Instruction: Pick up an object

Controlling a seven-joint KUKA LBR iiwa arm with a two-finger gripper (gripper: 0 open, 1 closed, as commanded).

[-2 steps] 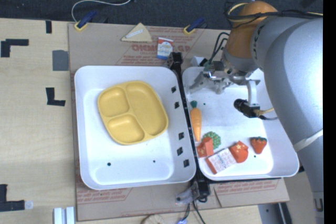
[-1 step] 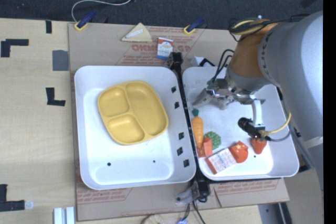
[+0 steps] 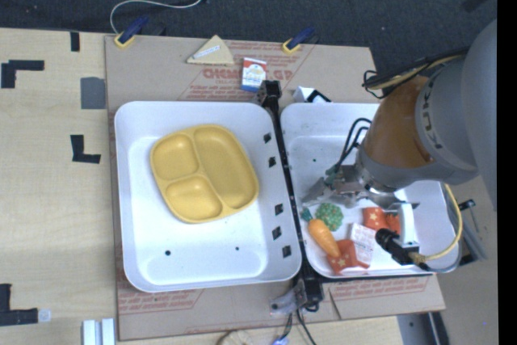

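My gripper (image 3: 335, 188) hangs low over the right bin (image 3: 323, 129), just above a cluster of small toys. A green broccoli piece (image 3: 329, 215) lies directly below it. An orange carrot (image 3: 322, 237) lies in front of the broccoli near the bin's left wall. A red piece (image 3: 345, 256) and a white-and-red packet (image 3: 363, 238) sit at the front edge. Another red piece (image 3: 376, 218) lies to the right, partly under the wrist. I see nothing lifted off the bin floor.
A yellow divided plate (image 3: 203, 172) lies in the left bin (image 3: 137, 246). A small red-and-white box (image 3: 254, 74) and a tan wedge (image 3: 212, 52) rest on the cardboard behind the bins. The arm's grey body and cables cover the right bin's right side.
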